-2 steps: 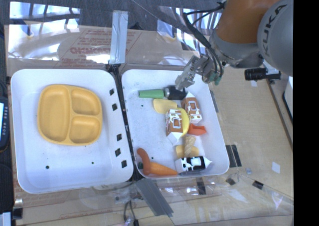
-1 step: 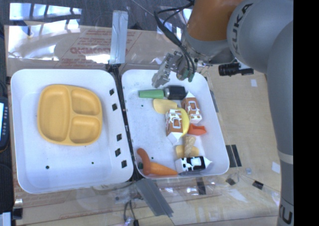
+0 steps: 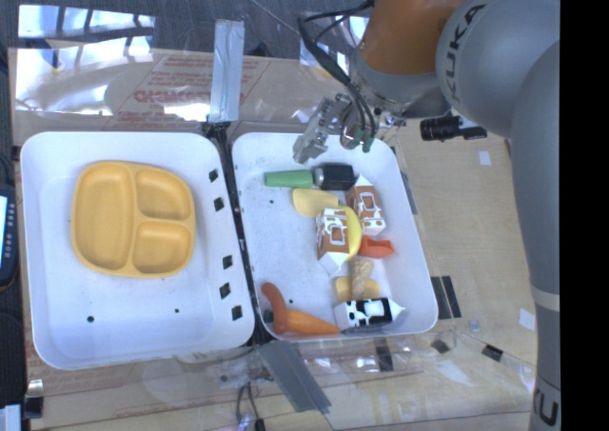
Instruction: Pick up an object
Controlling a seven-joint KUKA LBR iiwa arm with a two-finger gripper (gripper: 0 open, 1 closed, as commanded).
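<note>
So the left bin [image 3: 48, 324] had just a yellow divided tray [image 3: 133, 218] sitting in it, three compartments. The right bin [image 3: 249, 229] was where all the stuff was: a green and black marker-looking thing [image 3: 309, 177] near the top, a yellow banana [image 3: 347, 225] with two small cartons [image 3: 333, 232] against it, something orange-red [image 3: 378, 248] beside those, a carrot [image 3: 303, 323] along the bottom wall and a black-and-white cow-print carton [image 3: 366, 313] in the bottom corner. The gripper [image 3: 324, 132] hung over that bin's top edge, above the marker, nothing between its fingers, which looked spread apart, though it was blurry there.
</note>
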